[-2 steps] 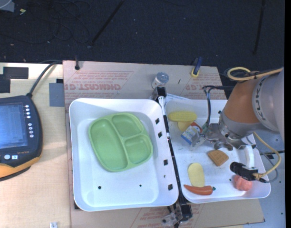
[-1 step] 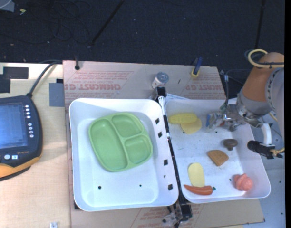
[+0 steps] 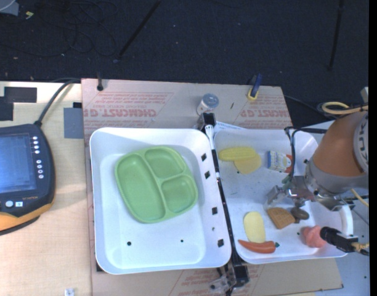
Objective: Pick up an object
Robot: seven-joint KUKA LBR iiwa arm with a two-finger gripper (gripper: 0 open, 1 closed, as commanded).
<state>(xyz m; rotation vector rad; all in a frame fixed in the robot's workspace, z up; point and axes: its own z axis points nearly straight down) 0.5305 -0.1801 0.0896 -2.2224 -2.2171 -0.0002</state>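
The left shallow white bin (image 3: pixel 108 239) holds a pale green plastic plate with three compartments (image 3: pixel 156 183), lying flat toward the bin's far side. The right white bin (image 3: pixel 233 184) holds the food toys: a flat yellow piece (image 3: pixel 241 158) near its far edge, a small white bottle with an orange cap (image 3: pixel 278 161) beside that, a brown cracker-like square (image 3: pixel 279 217) mid-bin, a pale yellow oblong (image 3: pixel 254 226), a red chilli pepper (image 3: pixel 258 246) along the near edge, and a pink lump (image 3: pixel 312 235) toward the near right corner. The hand (image 3: pixel 289 194) hangs low just above the brown square, its fingers spread apart and grasping nothing.
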